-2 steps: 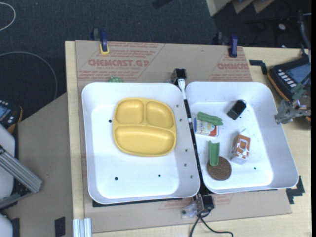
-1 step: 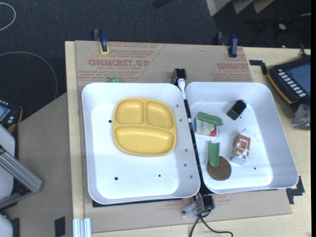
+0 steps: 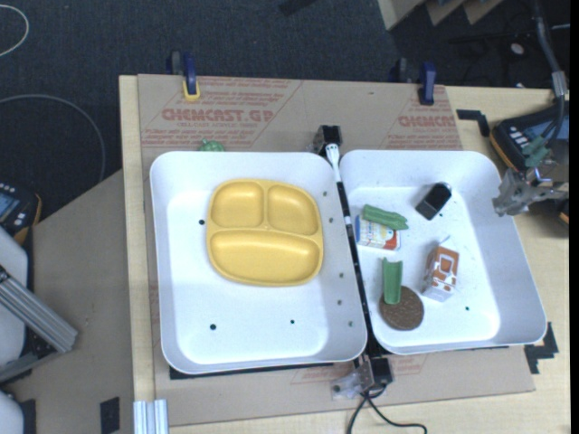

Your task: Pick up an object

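From the camera view, the jaws (image 3: 517,194) hang over the right rim of the right bin (image 3: 507,269), outside its floor; whether they stand open or closed cannot be told, and nothing shows between them. All the loose things lie to the left of the jaws inside that bin. Nearest is a small black block (image 3: 434,200), matte, its long axis slanted. Farther left is a green wedge-shaped piece (image 3: 384,216) lying almost crosswise, touching a white packet (image 3: 375,233) with red and blue print. Below the jaws and leftward lies a small orange-and-white carton (image 3: 442,272), tilted, its long axis running roughly up and down the picture. A green bar (image 3: 392,281) stands lengthwise the same way, its lower end on a brown round disc (image 3: 402,312). Well to the left, the left bin (image 3: 181,315) holds a smooth yellow divided plate (image 3: 265,232) with three compartments. Both bins sit on the brown board-covered counter (image 3: 145,242).
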Available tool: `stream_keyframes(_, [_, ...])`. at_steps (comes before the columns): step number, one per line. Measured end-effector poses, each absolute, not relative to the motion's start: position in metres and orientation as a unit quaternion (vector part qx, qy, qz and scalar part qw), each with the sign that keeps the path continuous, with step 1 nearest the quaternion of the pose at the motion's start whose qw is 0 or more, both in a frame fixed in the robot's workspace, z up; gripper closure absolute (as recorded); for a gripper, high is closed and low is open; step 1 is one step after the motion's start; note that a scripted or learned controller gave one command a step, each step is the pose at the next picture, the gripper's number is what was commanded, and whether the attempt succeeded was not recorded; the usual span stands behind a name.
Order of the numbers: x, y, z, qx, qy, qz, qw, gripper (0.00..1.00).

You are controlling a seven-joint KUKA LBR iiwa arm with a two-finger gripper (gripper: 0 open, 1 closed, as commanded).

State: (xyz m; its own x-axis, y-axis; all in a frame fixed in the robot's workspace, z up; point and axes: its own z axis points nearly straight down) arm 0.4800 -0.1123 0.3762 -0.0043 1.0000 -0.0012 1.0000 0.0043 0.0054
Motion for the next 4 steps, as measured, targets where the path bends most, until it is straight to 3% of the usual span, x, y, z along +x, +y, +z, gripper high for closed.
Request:
stream_keyframes(2, [0.479,-0.222,0.352,0.709,0.706,-0.0005,0.002,1.0])
stream_keyframes(3, [0.48,-0.143,0.374,0.706,0.708,0.0009,0.002,1.0])
stream_keyframes(4, [0.479,-0.191,0.361,0.708,0.706,-0.0004,0.0,1.0])
